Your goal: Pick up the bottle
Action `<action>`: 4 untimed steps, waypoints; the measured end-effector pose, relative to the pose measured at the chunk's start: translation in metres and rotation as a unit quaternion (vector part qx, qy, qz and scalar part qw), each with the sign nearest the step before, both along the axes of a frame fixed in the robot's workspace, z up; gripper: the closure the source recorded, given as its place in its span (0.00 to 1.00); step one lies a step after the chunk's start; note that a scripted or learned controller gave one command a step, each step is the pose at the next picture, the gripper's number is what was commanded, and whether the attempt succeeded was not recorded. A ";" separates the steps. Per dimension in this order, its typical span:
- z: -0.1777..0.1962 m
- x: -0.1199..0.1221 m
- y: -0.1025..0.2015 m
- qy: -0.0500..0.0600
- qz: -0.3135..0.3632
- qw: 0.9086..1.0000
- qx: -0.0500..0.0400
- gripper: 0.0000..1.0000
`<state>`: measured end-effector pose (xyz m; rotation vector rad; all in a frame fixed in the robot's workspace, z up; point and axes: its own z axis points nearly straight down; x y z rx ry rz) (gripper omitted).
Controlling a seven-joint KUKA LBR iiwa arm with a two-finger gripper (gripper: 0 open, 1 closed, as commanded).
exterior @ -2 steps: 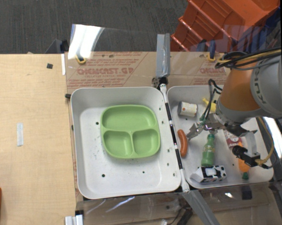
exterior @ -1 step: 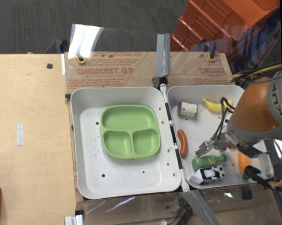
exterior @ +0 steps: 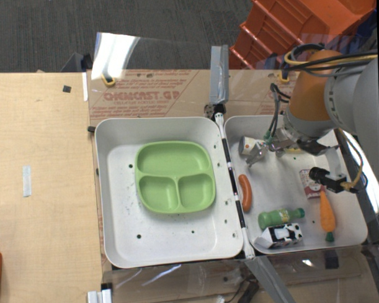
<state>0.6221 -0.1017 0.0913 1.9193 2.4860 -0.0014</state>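
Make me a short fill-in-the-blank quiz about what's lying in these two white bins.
1. The green plate lies in the ____ bin.
2. The green bottle lies on its ____.
3. The sausage lies beside the right bin's ____ wall.
4. The carrot lies to the ____ of the bottle.

Missing words: left; side; left; right

In the left white bin (exterior: 110,200) lies a pale green sectioned plate (exterior: 175,177). The right white bin (exterior: 357,232) holds a green bottle (exterior: 280,217) with a yellow band, an orange-red sausage (exterior: 245,192), an orange carrot (exterior: 327,215) tipped green, and a small carton (exterior: 280,236) in black-and-white cow patches. The arm (exterior: 336,93) at the upper right of the frame is grey with an orange band. The counter (exterior: 41,184) is light tan wood; orange crates (exterior: 296,20) fill the top right.
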 end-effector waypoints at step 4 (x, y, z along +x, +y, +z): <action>0.009 0.029 -0.090 0.000 -0.057 0.998 -0.001 1.00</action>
